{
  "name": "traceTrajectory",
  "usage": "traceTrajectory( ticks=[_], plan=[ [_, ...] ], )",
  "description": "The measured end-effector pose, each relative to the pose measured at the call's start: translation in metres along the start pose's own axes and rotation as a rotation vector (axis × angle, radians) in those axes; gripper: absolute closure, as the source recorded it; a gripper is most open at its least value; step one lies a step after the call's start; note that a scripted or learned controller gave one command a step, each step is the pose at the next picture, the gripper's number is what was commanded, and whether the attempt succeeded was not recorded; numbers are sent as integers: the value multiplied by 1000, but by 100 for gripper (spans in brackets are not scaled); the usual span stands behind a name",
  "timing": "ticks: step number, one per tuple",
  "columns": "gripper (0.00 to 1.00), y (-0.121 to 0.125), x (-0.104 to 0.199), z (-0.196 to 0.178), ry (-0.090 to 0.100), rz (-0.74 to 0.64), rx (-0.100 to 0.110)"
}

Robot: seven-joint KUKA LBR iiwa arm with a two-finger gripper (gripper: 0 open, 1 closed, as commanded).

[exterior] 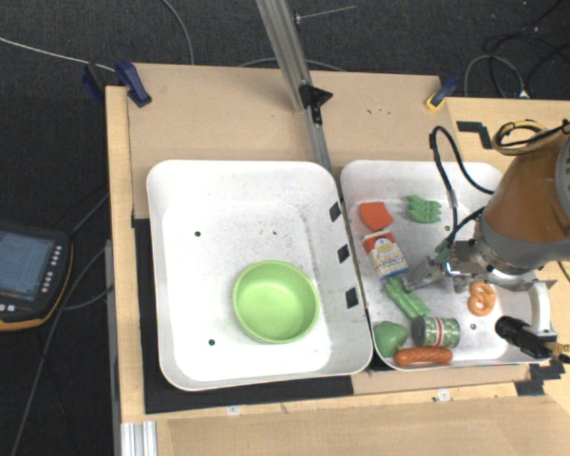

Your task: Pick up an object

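Wooden bench (228,112) carries two white bins side by side: left bin (171,198), right bin (475,174). Black mat (152,388) under left bin.

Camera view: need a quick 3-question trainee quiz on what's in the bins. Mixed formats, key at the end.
1. True or false: the green bowl sits in the left bin.
2. Which lies nearest the front edge of the right bin? A) the orange block B) the sausage C) the green toy
3. Fill in: the gripper hangs over the ___ bin.

Key: 1 true; 2 B; 3 right.
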State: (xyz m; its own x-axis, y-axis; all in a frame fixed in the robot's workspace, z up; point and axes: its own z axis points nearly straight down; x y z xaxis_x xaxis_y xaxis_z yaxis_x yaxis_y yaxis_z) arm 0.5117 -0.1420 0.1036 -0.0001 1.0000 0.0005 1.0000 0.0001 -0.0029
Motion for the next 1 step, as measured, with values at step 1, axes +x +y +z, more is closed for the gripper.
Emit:
traceTrajectory(
  ticks=[1],
  plan=[
    [100,1,0,-12,0,0,-4]
  ],
)
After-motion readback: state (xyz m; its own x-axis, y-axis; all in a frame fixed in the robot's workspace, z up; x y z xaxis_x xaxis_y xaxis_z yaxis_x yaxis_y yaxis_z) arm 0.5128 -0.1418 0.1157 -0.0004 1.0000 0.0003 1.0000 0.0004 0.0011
